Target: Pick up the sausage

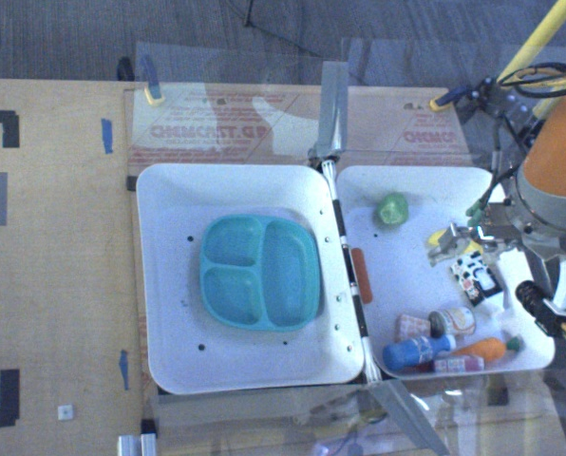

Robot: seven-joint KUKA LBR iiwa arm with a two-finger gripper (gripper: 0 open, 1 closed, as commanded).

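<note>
I'm seeing the hand hovering at the right bin's three o'clock side; its opening I cannot tell. The sausage is lying along that bin's nine o'clock wall.

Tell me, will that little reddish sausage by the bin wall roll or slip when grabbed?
The sausage looks thin and rounded, so it would probably roll if nudged sideways. It lies close along the right bin's left wall, which may crowd a grasp. It seems small, likely light.
</note>
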